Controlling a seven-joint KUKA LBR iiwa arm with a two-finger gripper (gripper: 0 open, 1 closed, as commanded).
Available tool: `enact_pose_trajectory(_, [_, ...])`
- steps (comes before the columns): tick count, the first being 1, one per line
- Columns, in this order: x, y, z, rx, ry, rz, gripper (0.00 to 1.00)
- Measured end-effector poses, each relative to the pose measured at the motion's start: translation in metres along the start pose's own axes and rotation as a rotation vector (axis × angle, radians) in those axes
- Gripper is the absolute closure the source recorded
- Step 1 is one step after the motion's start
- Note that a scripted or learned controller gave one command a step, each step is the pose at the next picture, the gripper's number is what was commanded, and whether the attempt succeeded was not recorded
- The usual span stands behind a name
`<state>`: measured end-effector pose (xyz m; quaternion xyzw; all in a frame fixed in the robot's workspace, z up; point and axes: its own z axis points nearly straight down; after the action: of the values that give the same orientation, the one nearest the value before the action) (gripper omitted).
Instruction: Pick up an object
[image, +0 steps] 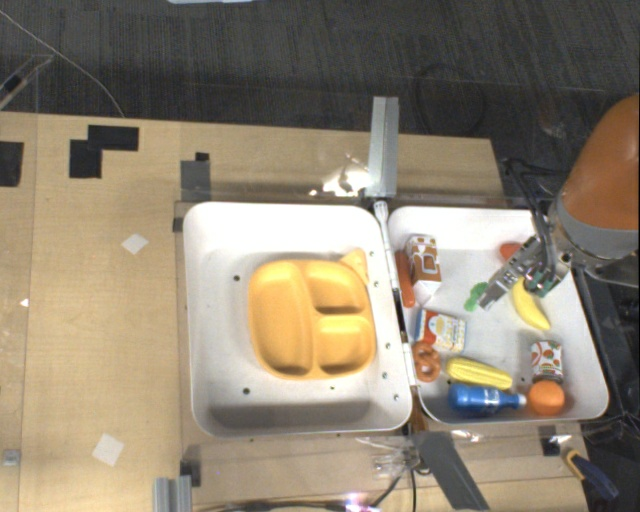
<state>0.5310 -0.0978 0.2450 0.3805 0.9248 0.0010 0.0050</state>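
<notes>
Two bins — yellow tray (305, 317) in the left one, gripper (512, 281) low in the right bin (455, 222) at frame right, beside the banana (531, 307) — finger state unclear.

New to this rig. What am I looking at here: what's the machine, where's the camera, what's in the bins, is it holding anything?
One camera, fixed above the bench, looks down at a slant on two shallow white bins side by side. The grey and orange shape at the right is a robot arm; its two-finger gripper hangs low over the right bin, next to a banana. Nothing shows between its fingers, so no hold can be claimed. The left bin holds a yellow divided tray. The right bin holds toy groceries: a corn cob, a blue bottle, an orange, small cartons and a green piece.
</notes>
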Motion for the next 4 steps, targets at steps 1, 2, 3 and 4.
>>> enact_pose_trajectory(1, [-0.009, -0.005, 0.094, 0.006, 0.007, 0.246, 1.00])
enact_pose_trajectory(2, [-0.016, 0.064, -0.031, 0.000, 0.002, 0.528, 1.00])
enact_pose_trajectory(3, [-0.016, 0.065, -0.042, -0.003, -0.001, 0.521, 1.00])
enact_pose_trajectory(4, [0.048, 0.054, 0.025, 0.008, 0.007, 0.654, 1.00])
